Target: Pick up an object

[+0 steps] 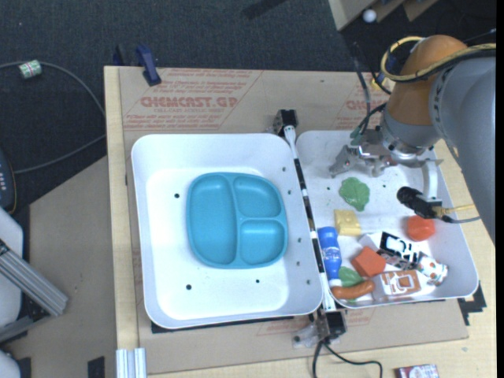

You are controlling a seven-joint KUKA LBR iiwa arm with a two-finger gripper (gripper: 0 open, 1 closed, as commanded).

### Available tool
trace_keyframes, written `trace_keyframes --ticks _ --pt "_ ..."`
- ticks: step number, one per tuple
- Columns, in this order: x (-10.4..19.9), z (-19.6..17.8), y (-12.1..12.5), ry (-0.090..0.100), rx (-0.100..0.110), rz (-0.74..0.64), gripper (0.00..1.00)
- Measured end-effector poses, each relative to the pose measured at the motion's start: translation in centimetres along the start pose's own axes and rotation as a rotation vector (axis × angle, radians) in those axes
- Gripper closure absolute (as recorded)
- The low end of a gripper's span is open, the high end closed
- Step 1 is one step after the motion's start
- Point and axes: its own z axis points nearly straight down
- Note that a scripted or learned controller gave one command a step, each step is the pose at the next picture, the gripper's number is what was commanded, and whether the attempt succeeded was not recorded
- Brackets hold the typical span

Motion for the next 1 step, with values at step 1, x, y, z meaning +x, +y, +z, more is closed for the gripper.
trace_keyframes --ticks 1 --pt "2.1 0.04 -2.99 0.002 0.004 0.0 0.0"
